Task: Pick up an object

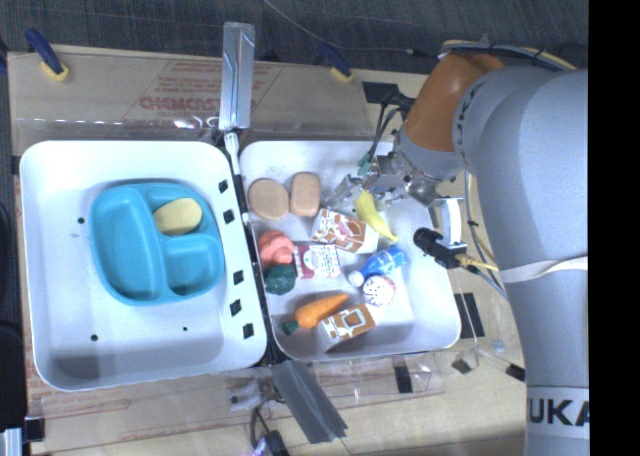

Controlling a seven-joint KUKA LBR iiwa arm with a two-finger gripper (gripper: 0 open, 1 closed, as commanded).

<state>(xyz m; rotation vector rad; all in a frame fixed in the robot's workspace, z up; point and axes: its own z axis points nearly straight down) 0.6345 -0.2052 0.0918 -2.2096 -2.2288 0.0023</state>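
Two shallow white bins sat side by side on the bench. Left white bin (50, 274) held a blue plastic divided tray (150, 244) with a yellow potato-shaped lump (178, 215) in its upper right compartment. Right white bin (440, 319) was crowded: two tan bread-like pieces (285, 196) near the top left, a pink rounded toy (276, 246) touching a dark green lump (281, 278) below it, an orange carrot with green top (318, 310), a small brown-and-white carton (347, 323) just beside the carrot, another brown-and-white carton (342, 231) higher up, a red-and-white flat packet (321, 261), a blue-and-white small bottle (380, 269), and a yellow banana (373, 216).

Grey two-finger gripper (362, 184) was down in the upper part of the right bin, just above the banana and the upper carton, near the bread pieces. Whether the fingers were spread or pressed together could not be told; nothing was visibly between them. The banana lay just below the fingertips, contact unclear.

The grey arm with orange band (440, 109) covered the bin's right upper corner. Blue clamps (48, 54) sat on the bench's far edge.
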